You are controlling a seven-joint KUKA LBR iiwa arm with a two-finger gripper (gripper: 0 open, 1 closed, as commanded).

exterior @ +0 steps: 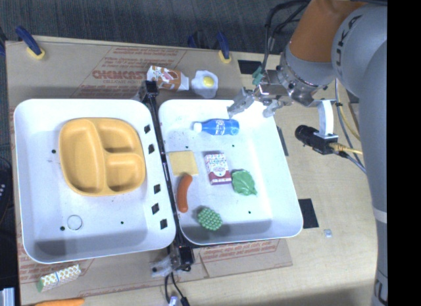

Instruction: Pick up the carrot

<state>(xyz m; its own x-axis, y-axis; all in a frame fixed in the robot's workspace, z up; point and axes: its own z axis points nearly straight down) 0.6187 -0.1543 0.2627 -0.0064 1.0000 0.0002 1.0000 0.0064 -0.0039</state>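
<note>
Although the gripper [253, 102] hangs with fingers apart, holding nothing, above the right bin's [284, 173] far edge, the carrot [183, 192] lies by that bin's left wall, probably light, stiff and smooth, best pinched across its middle.

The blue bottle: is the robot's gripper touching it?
Apart. The camera view shows white bin floor between the gripper and the blue bottle.

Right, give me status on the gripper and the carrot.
Two-finger gripper over right white bin's top edge, fingers open, nothing held. Orange carrot lying at that bin's left wall, untouched. Yellow cheese square just above it.
</note>
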